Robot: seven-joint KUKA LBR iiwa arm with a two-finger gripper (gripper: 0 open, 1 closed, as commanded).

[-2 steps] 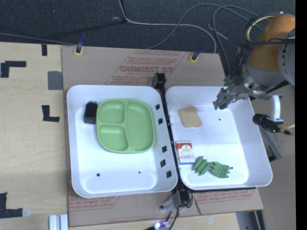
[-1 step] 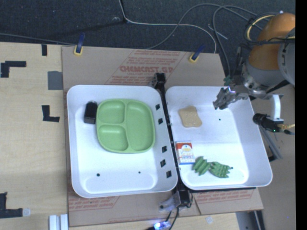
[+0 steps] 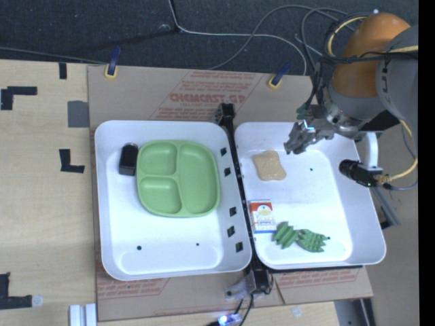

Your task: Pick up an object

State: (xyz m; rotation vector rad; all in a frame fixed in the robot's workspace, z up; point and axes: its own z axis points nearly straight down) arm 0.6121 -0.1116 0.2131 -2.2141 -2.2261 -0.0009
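the claw (image 3: 297,141) hangs at upper right of the frame, over the top part of the right bin (image 3: 353,202); whether it is open or closed cannot be told, and nothing is seen in it. just below and left of it a tan slice of bread (image 3: 269,166) lies on the bin floor. lower down, a small red and white packet (image 3: 262,216) sits beside green pea pods (image 3: 300,237). the left bin (image 3: 115,202) carries a green divided plate (image 3: 178,178) with a black block (image 3: 128,159) touching its left edge.
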